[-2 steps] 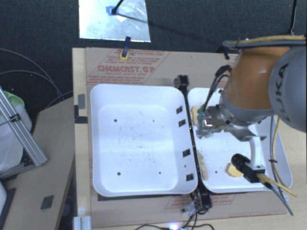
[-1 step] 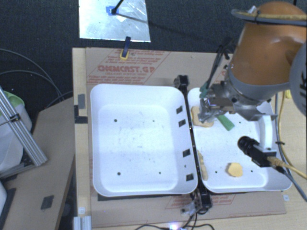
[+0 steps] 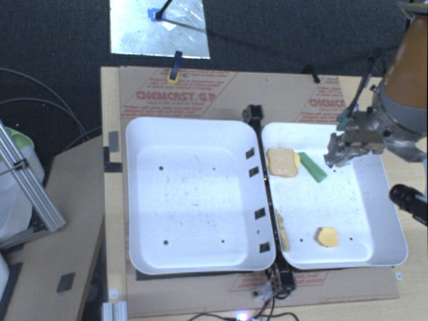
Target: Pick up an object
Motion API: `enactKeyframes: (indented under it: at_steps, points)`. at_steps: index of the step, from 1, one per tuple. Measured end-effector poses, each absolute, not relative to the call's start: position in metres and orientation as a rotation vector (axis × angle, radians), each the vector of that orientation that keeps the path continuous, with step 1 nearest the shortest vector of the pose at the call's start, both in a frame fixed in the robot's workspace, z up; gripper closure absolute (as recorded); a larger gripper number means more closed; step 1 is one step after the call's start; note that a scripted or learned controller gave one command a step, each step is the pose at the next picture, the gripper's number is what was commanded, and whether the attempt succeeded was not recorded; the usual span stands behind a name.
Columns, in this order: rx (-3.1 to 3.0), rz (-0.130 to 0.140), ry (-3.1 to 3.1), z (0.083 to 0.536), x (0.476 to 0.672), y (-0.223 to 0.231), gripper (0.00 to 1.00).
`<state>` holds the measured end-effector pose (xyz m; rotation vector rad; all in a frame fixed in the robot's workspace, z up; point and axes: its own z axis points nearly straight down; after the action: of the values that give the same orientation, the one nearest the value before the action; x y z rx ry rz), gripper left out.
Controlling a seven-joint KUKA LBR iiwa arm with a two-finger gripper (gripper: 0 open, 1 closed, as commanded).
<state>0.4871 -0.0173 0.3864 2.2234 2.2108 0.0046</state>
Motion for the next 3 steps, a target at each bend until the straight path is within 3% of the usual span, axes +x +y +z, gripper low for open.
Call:
enactKeyframes:
  at_steps: [1, 2, 3]
  points:
    - [2.210, 0.005, 2.233, 0.375, 0.487, 0.052, 1.00]
    - [2.219, 0.005, 2.215, 0.373, 0.590, -0.001, 1.00]
    - [2.214, 0.004, 2.230, 0.380, 0.524, 0.033, 1.00]
